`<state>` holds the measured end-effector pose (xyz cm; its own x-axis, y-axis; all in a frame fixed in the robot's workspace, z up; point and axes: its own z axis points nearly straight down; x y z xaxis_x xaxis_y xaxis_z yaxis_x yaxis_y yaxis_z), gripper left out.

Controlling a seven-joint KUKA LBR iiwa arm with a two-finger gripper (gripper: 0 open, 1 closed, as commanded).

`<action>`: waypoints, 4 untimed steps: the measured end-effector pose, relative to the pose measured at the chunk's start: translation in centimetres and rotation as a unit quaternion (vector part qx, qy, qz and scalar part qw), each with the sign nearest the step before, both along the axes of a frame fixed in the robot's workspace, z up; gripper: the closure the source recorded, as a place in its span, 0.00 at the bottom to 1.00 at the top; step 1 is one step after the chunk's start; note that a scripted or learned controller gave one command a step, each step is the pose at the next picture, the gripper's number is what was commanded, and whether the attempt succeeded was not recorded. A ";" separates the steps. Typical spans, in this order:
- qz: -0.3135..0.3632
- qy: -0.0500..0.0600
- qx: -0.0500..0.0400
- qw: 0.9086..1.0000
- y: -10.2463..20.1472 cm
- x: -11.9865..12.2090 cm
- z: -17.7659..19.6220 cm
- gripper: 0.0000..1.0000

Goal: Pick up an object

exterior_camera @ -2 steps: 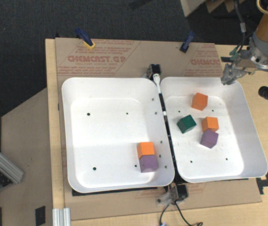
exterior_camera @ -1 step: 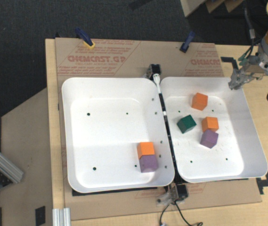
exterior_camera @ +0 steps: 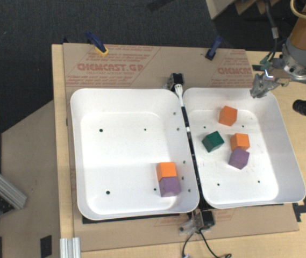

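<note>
Count of items on the desk (exterior_camera: pixel 142 63): two white bins, the left bin (exterior_camera: pixel 88 160) and the right bin (exterior_camera: pixel 282 160), the latter lying nearer the jaws.

Blocks, six in total:
- Orange: three, namely orange block one (exterior_camera: pixel 228 115), orange block two (exterior_camera: pixel 240 141), orange block three (exterior_camera: pixel 166 170).
- Purple: two, namely purple block one (exterior_camera: pixel 239 158), purple block two (exterior_camera: pixel 169 186).
- Green: one, the green block (exterior_camera: pixel 213 141).

Right bin holds four blocks; left bin holds two.

Blue clamps: two, namely first clamp (exterior_camera: pixel 97 43), second clamp (exterior_camera: pixel 214 48).
</note>
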<state>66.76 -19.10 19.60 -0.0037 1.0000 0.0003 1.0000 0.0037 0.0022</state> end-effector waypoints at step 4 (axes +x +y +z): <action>0.000 -0.003 -0.002 1.000 -2.4 -2.1 5.7 1.00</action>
<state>64.62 -21.54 25.26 -0.0029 1.0000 -0.0032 1.0000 0.0029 0.0086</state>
